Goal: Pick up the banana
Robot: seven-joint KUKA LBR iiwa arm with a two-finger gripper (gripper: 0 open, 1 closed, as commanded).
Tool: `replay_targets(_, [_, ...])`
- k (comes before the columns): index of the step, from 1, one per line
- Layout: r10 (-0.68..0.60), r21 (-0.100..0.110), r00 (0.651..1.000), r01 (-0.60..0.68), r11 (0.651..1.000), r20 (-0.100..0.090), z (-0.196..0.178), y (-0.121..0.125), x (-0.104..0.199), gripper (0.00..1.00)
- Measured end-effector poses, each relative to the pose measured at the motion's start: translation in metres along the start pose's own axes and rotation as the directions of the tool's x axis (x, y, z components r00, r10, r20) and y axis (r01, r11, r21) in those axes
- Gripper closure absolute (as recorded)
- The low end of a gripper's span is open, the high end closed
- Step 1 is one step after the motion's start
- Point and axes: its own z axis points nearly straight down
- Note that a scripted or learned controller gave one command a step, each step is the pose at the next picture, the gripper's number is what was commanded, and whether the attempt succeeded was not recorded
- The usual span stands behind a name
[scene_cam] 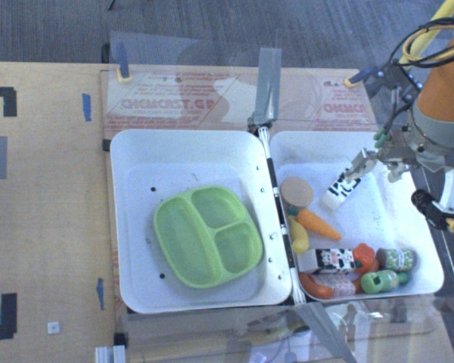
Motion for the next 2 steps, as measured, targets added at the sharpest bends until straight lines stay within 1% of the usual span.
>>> replay_targets(1, [0.072,-0.019,0.997,-0.072,0.997,0.005,0.109,-0.062,0.013,0.00])
replay_targets(2, [0.242,-0.022,0.970,-0.242,0.970,0.000,0.117,-0.073,0.053,0.00])
